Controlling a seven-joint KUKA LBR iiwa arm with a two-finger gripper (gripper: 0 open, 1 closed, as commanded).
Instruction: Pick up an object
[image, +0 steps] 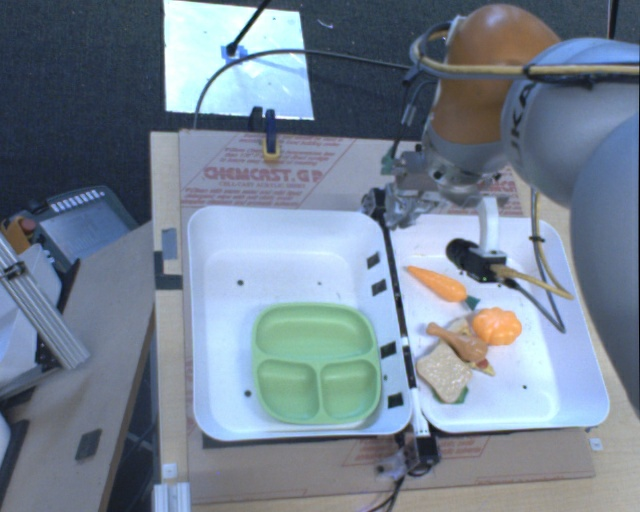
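The right bin (560, 400) holds several toy foods: an orange carrot (437, 283), a small orange pumpkin (497, 326), a brown drumstick (458, 341) and a slice of toast (446, 375). They lie close together, the drumstick resting partly on the toast. My gripper (440, 218) hangs over the far left part of the right bin, just beyond the carrot and near the divider between the bins. Nothing is seen held in it. The grey arm with its orange band (490, 70) hides the bin's far right corner.
The left bin (230, 250) holds a green divided plate (316, 362) at its near right. A black part (476, 259) and yellow cables (535, 285) trail over the right bin behind the pumpkin. Cardboard lies under both bins.
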